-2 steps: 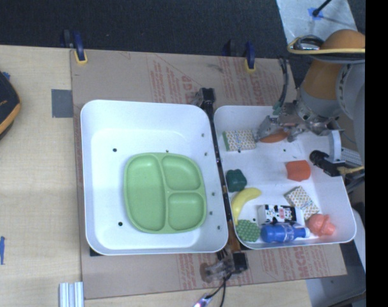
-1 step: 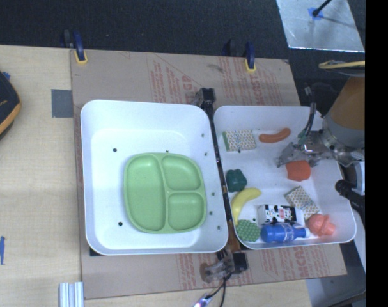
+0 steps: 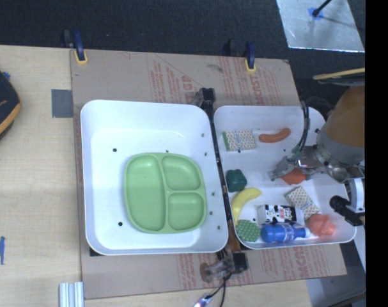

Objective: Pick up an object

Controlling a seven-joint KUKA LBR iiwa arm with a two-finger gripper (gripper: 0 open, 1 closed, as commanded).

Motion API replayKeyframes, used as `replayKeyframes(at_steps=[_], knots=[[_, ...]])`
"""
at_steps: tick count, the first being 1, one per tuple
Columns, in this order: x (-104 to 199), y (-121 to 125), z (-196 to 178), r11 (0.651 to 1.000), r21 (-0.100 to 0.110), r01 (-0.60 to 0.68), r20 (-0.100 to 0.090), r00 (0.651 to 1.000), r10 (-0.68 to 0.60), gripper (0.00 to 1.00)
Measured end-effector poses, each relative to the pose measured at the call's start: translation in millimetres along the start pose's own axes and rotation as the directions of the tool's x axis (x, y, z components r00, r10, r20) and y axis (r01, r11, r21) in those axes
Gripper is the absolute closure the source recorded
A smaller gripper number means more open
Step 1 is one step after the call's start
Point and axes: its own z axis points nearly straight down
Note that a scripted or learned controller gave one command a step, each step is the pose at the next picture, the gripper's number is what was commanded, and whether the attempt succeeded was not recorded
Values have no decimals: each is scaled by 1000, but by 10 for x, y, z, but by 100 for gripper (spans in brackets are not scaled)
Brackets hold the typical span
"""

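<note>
From my seat I see the gripper [image 3: 289, 169] low in the right bin [image 3: 270, 115], reaching in from the arm's side, its metal fingers pointing toward the middle divider; I cannot tell how far apart they stand, nor whether anything sits between them. An orange piece [image 3: 293, 178] lies just under the fingertips, touching or nearly so. Beyond the gripper, toward the far wall, a sausage [image 3: 274, 135] rests beside a patterned packet [image 3: 240, 140]. Ahead of the fingers lie a dark green block [image 3: 235, 180] and a banana [image 3: 244, 200]. Toward the near wall sit a checkered pouch [image 3: 302, 199], a blue bottle [image 3: 280, 234] and a salmon-pink lump [image 3: 321, 225]. Well past the divider, the left bin [image 3: 98, 120] holds a green divided plate [image 3: 163, 192].
</note>
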Motion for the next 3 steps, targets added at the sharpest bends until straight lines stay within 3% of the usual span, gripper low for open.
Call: replayKeyframes(at_steps=[1, 2, 3], knots=[[-12, 1, -109, 1000, 1, 3, 2, 1000, -3, 100], [549, 341, -867, 1000, -2, 2, 0, 1000, -2, 100], [1517, 202, -1816, 1000, -2, 2, 0, 1000, -2, 100]])
